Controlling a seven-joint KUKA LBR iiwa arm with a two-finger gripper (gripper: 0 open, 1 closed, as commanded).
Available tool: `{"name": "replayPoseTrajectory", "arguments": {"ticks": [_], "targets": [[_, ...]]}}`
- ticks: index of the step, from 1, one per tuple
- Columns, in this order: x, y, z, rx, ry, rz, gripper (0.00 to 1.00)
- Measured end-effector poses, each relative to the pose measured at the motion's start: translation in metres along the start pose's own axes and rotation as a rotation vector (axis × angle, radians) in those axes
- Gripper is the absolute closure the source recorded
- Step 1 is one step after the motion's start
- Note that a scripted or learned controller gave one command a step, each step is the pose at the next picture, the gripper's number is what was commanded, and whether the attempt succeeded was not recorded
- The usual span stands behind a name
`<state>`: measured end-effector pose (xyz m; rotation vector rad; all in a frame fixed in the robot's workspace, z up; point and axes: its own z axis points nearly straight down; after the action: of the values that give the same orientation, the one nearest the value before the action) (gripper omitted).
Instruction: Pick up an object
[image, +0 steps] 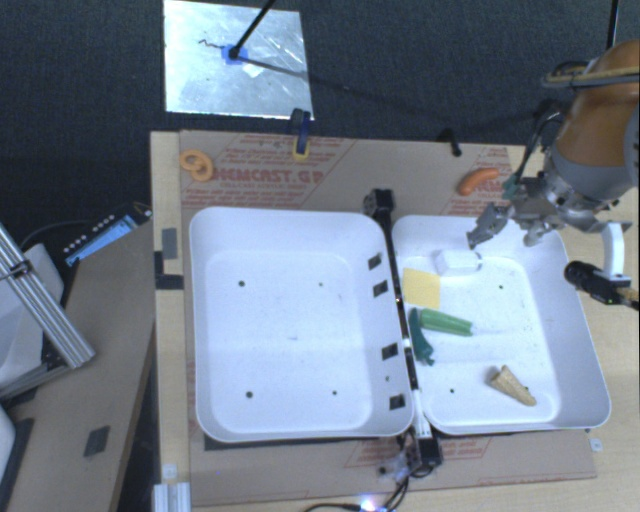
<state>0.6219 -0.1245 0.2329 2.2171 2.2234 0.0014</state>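
The nearest candidate is a small white block (458, 262) lying in the right bin (570, 330), near its far wall and just below the gripper (505, 226). It appears rigid and light; its smooth faces may slip, so the likely hold is across its short sides, with the fingers lowered squarely. Its white colour against the bin floor makes its edges hard to read.

Just beside it toward the near side lies a flat yellow square (421, 289), probably thin and awkward to pinch. Below that a green elongated item (437, 327) rests against the divider, and a tan wedge (511, 385) sits well apart at the near right.

The fingers stand apart and hold nothing. The left bin (290, 320) adjoins on the worktop (170, 330).
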Motion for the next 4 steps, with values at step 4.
{"name": "replayPoseTrajectory", "arguments": {"ticks": [4], "targets": [[0.246,-0.014,-0.212,-0.007,0.005,-0.008,1.0]]}}
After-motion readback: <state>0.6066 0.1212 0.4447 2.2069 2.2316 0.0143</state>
